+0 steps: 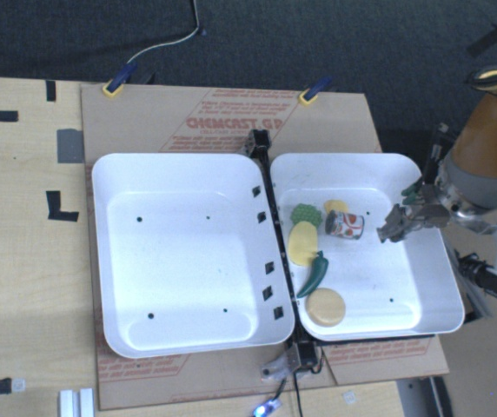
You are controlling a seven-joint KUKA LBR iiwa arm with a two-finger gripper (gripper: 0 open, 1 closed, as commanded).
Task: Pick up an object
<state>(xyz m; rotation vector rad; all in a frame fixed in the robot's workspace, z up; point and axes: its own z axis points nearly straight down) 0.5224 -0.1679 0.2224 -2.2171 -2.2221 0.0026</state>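
The arm (483, 159) enters from the right and places the hand (398, 224) over the right bin (405, 272), close to its right wall. The hand carries nothing, and it is not possible to tell whether it is open or closed.

All loose objects lie in the right bin, grouped toward its left half:
- A small can (346, 225) with a red and white label lies on its side, just left of the hand and apart from it.
- A small yellow piece (334, 206) touches the can's upper edge.
- A green broccoli piece (307, 215) sits left of the can.
- A yellow lemon-shaped object (302, 243) lies directly below the broccoli.
- A green pepper (314, 275) rests against the lemon's lower right.
- A tan round disc (326, 307) lies below the pepper, near the front wall.

The left bin (179, 259) stands beside the right bin on the counter (23, 233).
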